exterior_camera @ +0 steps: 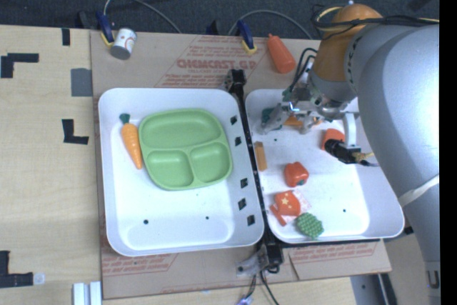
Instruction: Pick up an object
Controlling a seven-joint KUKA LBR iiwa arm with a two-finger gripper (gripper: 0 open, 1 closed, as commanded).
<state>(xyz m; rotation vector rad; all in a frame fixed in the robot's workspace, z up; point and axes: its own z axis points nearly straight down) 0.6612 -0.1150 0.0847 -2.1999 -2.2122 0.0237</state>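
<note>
Grey metal two-finger gripper (pixel 285 116) low in right shallow white plastic bin (pixel 371 207); finger state: cannot tell. Small orange object (pixel 293 123) right beside it, likely target. Red pepper-like toy (pixel 295 173) below, apart.

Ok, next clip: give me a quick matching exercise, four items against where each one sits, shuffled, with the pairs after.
Things:
1. green divided plate
2. toy carrot
3. green knobbly item
4. gripper

Places:
A. near corner of the right bin
B. middle of the left bin
C. far end of the right bin
D. left bin, by the plate's left edge

Pairs: 1-B, 2-D, 3-A, 4-C
</note>
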